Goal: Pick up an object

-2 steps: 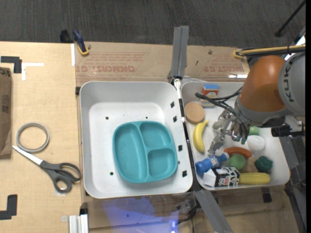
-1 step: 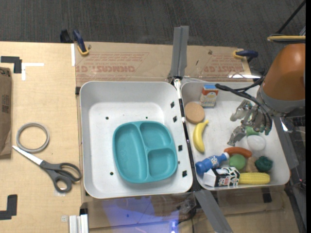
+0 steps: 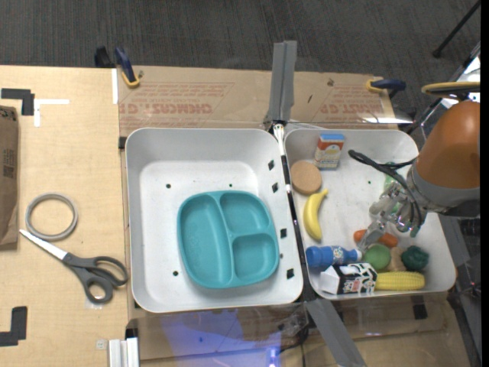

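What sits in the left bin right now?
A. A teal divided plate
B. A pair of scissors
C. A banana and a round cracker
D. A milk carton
A: the teal divided plate lies in the left bin, while the banana is in the right bin and the scissors lie on the bench outside.

You see two white bins point(image 3: 145, 205). The divided tray point(image 3: 228, 238) at nine o'clock is teal. At three o'clock you find a yellow banana point(image 3: 313, 214), a tan round cookie point(image 3: 306, 178), a blue bottle point(image 3: 330, 256), a black-and-white patterned carton point(image 3: 348, 280), yellow corn point(image 3: 397, 281) and a dark green piece point(image 3: 415, 258).
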You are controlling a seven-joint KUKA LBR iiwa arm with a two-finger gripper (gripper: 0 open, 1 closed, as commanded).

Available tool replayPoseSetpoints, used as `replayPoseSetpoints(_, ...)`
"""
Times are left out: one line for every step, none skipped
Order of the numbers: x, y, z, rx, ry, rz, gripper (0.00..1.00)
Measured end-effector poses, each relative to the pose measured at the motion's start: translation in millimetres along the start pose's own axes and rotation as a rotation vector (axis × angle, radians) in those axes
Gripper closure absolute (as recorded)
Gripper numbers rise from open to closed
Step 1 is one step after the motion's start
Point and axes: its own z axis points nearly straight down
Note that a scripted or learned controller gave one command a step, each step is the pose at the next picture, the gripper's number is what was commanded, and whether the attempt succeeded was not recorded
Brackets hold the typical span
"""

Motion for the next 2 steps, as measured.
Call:
replayPoseSetpoints(-1, 1, -10, 0.000, -0.003, -0.004, 1.00)
replayPoseSetpoints(30, 73, -130, -0.001, -0.002, -0.118, 1.00)
